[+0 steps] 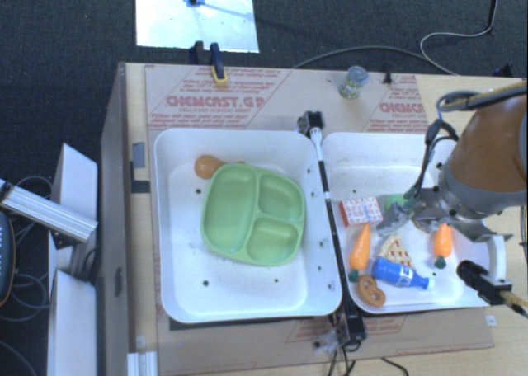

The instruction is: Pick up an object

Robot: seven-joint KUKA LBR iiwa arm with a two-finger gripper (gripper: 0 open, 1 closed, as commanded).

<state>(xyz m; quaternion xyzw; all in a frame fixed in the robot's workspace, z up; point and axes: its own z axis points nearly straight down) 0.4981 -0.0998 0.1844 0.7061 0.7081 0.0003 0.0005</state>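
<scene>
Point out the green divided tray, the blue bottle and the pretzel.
green divided tray [252, 213]: camera view, on its centre ridge.
blue bottle [396, 273]: camera view, on its blue body.
pretzel [370, 290]: camera view, on its upper loop.

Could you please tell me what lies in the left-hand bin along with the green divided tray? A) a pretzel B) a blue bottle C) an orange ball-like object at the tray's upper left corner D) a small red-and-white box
C: the orange ball-like object sits against the upper left edge of the green divided tray in the left bin.
</scene>
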